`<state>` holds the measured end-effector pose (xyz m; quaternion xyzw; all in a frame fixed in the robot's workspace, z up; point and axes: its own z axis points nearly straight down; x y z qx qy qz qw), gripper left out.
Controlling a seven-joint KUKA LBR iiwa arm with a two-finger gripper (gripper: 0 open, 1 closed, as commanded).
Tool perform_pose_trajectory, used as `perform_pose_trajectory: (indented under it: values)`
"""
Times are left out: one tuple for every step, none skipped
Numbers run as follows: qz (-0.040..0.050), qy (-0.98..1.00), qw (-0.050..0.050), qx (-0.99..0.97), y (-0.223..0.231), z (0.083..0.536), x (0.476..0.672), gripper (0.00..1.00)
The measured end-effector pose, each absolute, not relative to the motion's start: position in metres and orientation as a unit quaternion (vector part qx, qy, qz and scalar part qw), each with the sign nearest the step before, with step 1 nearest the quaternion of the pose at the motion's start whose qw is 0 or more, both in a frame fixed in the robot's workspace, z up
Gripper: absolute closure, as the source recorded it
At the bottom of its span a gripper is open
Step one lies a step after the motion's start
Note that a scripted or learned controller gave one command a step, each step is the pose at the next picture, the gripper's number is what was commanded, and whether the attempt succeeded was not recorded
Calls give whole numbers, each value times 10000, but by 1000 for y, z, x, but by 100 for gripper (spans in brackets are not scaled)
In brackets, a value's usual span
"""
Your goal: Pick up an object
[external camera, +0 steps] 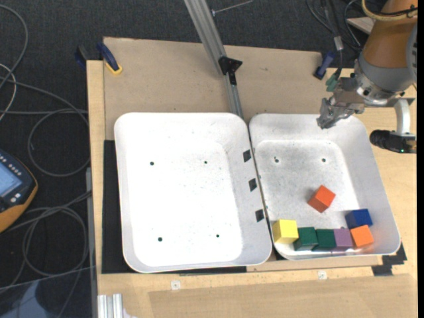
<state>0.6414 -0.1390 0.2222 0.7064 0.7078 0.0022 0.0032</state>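
**Operator A:** Item one, nearest row of the right bin (381,197): yellow cube (286,230), two green cubes (315,238), a purple cube (343,238) and an orange cube (362,235), shoulder to shoulder along the near wall. I judge they slid down and settled there, so that wall would crowd any grasp from the near side.

**Operator B:** Item two?

**Operator A:** Blue cube (358,218), just behind the orange one and touching or nearly so. Item three: red-orange cube (322,198), standing alone and turned at an angle on the bin floor. With room on all sides, I would log it as the easiest pick.

**Operator B:** Left bin (126,177)?

**Operator A:** Only its four dark dots and speckle.

**Operator B:** Gripper?

**Operator A:** Farthest entry: gripper (328,116) over the right bin's far rim, well apart from every cube, carrying nothing. I cannot tell from my feed whether the claw is spread or closed.

**Operator B:** Labels?

**Operator A:** None legible on cubes, bins or arm. The handheld unit (12,184) at the left edge has a screen, too small for me to read.
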Motion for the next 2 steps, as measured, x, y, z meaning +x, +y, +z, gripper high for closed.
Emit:
perform_pose_trajectory:
  values:
    - [17,7093,3,7049,-87,223,649,100]
    - [6,7096,-17,7046,-25,221,645,100]
